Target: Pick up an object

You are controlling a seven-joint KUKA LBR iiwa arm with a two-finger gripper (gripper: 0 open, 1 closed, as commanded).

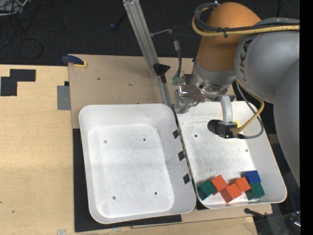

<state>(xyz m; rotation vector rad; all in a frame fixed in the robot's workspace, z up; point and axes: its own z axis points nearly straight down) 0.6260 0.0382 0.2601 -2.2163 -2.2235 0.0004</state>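
Observation:
Several small blocks lie clustered in the near corner of the right bin: a green block, orange blocks, a blue block and another green block. My gripper hangs over the far left corner of the right bin, close to the divider between the bins. It is far from the blocks, and nothing shows in it. The orange band and grey wrist sit right above it.
The left bin lies beside the right one, with black clips along their shared edge. A slanted aluminium rail rises behind the bins, next to the gripper. A black cable connector hangs over the right bin.

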